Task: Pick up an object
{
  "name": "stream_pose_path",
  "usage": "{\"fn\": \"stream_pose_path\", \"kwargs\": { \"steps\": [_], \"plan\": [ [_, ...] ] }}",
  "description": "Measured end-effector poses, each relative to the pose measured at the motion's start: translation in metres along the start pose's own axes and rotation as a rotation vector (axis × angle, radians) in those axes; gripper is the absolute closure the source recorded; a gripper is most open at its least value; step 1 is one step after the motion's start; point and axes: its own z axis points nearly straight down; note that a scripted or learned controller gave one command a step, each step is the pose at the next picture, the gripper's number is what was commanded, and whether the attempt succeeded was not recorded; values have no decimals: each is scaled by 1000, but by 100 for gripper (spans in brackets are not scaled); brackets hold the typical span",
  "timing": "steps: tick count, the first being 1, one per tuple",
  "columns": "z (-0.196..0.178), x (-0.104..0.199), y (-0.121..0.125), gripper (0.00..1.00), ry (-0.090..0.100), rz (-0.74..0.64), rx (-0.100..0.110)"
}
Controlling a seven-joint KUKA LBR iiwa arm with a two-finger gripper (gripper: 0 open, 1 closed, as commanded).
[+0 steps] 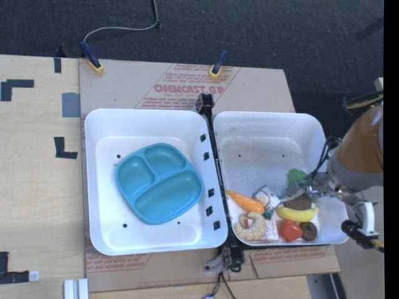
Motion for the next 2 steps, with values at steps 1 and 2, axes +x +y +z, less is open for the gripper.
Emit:
{"fn": "stream_pose_path", "kwargs": {
  "steps": [1, 2],
  "plan": [
    [0, 17, 57, 0, -1, -2, -2],
    [0, 46, 118, 0, 0, -3, -2]
  ]
}}
